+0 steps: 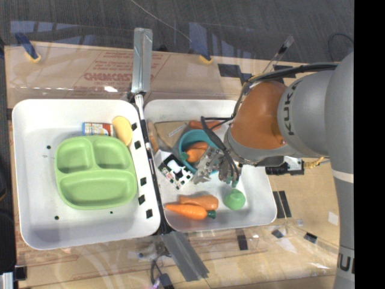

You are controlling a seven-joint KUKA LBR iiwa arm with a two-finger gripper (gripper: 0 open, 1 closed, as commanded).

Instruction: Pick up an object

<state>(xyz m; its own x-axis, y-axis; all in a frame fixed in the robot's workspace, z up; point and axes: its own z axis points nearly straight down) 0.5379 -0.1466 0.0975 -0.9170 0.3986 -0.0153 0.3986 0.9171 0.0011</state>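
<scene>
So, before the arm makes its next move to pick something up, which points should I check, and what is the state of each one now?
1. Gripper is over the right bin: ok.
2. An object lies close by; the green ball is just below the gripper: ok.
3. Something is between the fingers: cannot tell.
4. Room around the ball: the carrots lie beside it, apart: ok.
5. Teal bowl close to the gripper, may get bumped: not ok.
6. Green tray in the left bin, out of the way: ok.

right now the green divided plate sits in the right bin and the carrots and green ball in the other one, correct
Not quite: the camera view shows the green divided plate in the left bin. The carrots and green ball do lie in the other one, the right bin.
</scene>
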